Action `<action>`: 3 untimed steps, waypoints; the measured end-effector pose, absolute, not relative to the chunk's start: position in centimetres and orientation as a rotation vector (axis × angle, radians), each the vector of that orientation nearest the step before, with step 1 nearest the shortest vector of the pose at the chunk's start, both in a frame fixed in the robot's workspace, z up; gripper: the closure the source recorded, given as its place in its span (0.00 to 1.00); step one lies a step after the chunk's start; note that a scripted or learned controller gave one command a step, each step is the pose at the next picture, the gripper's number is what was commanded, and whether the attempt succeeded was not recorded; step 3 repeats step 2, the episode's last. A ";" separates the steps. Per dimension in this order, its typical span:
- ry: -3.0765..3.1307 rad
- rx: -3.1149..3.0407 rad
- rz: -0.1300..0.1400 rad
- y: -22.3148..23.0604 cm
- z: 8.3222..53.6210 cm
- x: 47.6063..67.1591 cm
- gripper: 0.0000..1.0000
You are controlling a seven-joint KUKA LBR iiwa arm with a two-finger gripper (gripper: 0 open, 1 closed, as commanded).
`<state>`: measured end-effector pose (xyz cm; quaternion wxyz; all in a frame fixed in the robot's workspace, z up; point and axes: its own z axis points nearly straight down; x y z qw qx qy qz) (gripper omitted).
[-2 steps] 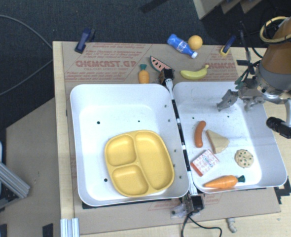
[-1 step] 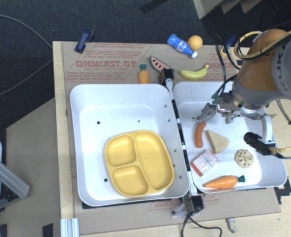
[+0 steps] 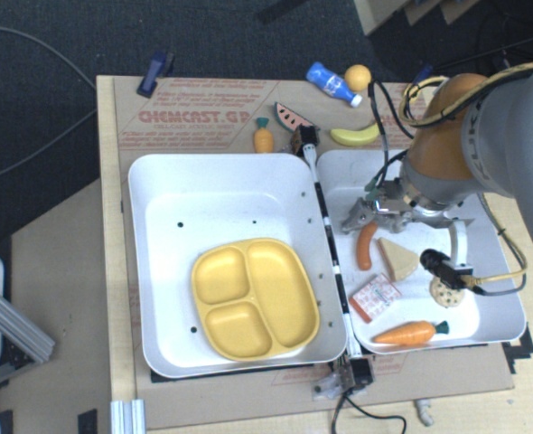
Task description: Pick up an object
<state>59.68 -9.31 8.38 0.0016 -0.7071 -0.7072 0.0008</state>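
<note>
The jaws are tucked under the grey metal head of the gripper (image 3: 375,213), so I cannot tell if they are apart or closed, and nothing can be seen held between them. The gripper hangs low over the back left part of the right bin (image 3: 510,319), which is white, smooth and shallow. Just in front of the gripper, very close to it, lies a little sausage (image 3: 366,245). It is long, round at the ends and shiny orange-red, and it points from front to back near the bin's left wall. Next to the sausage on the right is a pale yellow cheese wedge (image 3: 398,259) with flat sides. A round cookie (image 3: 445,290) with dark dots lies further right, partly under a black cable. In front of the cheese is a small red and white packet (image 3: 373,297), flat and square. At the front of the bin lies an orange carrot (image 3: 408,334) with a green top. The left bin (image 3: 158,197) holds a yellow plastic plate (image 3: 253,297) with three dips and soft round corners. Behind the bins, on the brown bench (image 3: 194,116), are a curved yellow banana (image 3: 355,135) and a blue bottle (image 3: 331,81).
</note>
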 end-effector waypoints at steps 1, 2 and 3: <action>-2.221 -2.221 0.000 -9.3 9.4 59.8 1.00; -2.225 -2.220 -0.004 -3.0 18.6 58.5 1.00; -2.225 -2.220 -0.004 -3.0 18.6 58.5 1.00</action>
